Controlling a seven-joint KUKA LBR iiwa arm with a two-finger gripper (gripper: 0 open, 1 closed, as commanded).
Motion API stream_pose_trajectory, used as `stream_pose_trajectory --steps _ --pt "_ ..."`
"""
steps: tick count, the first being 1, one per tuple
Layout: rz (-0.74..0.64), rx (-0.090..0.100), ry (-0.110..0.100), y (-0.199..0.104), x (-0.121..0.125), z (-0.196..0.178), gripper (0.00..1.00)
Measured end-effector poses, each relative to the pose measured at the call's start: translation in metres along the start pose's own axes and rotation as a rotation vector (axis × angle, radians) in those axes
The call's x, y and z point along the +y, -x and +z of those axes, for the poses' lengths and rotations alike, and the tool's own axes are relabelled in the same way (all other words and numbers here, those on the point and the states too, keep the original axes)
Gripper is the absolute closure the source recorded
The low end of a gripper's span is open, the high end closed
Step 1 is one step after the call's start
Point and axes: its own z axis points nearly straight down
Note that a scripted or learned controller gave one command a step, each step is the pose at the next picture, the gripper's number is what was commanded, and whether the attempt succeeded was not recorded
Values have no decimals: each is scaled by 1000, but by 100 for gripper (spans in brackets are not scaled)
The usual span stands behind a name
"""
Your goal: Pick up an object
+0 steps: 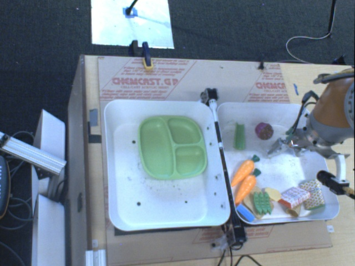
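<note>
My gripper (pixel 282 146) hangs low over the right bin (pixel 277 111), in its right middle, with the grey and orange arm (pixel 333 112) behind it. A purple ball (pixel 264 130) lies just up and left of the gripper, apart from it. A green stick (pixel 239 136) lies further left. Two orange carrots (pixel 244 179) lie below and to the left. Along the bin's front edge sit a green leafy piece (pixel 262 202), a yellow piece (pixel 272 193), a blue piece (pixel 247 213), a red and white box (pixel 294 197) and a checkered block (pixel 314 197).
The left bin (pixel 125 204) holds a green divided plate (pixel 172 147). A black-edged divider (pixel 221 154) runs between the two bins. Bare white floor shows in the right bin just below the gripper.
</note>
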Motion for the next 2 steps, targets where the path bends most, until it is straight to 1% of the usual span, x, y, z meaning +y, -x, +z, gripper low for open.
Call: stream_pose_trajectory --steps 1,2 --pt "-1 1 2 -45 71 -1 0" --pt "2 -1 2 -9 92 -1 0"
